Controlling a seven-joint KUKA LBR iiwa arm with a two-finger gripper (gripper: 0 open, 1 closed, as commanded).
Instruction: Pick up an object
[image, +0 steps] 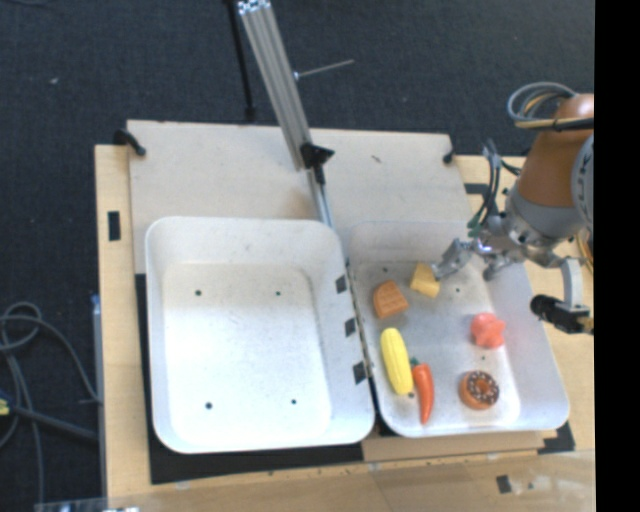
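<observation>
Hovering over the upper part of the right bin (530, 290) in the camera view, the gripper (472, 256) hangs with its two fingers spread apart and nothing between them. The nearest candidate, a yellow cheese wedge (425, 281), lies just beside it at about eight o'clock from the fingertips, its longer side running roughly from ten to four; the next move likely turns on a short shift that way and a drop. Past the wedge, at the same bearing, sits an orange-brown bread piece (390, 299). A pink lump (487, 330) lies at six o'clock from the gripper, a chocolate doughnut (479, 389) below that, and a corn cob (396, 360) and a carrot (423, 391) lie side by side near the bin's lower left. The left bin (170, 300) is smooth white plastic, set on a pale bench (220, 170) over dark carpet (100, 60).
</observation>
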